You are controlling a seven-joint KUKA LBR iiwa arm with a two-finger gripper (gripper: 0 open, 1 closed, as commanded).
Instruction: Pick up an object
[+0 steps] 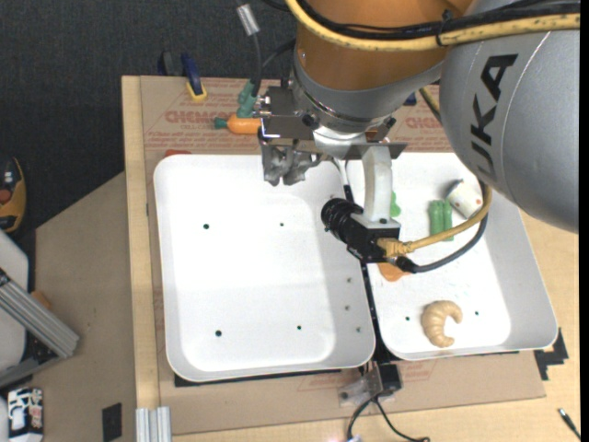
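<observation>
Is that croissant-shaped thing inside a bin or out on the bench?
Inside. The croissant lies flat on the floor of the right bin, near its front edge, apart from the green object.

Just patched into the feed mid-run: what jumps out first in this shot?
The big grey and orange robot arm fills the top right, its gripper hanging over the far edge of the left white bin. In the right white bin, a tan croissant-shaped toy lies near the front, with a green block further back beside the arm.

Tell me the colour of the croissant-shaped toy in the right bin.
Tan croissant-shaped toy, camera view.
</observation>
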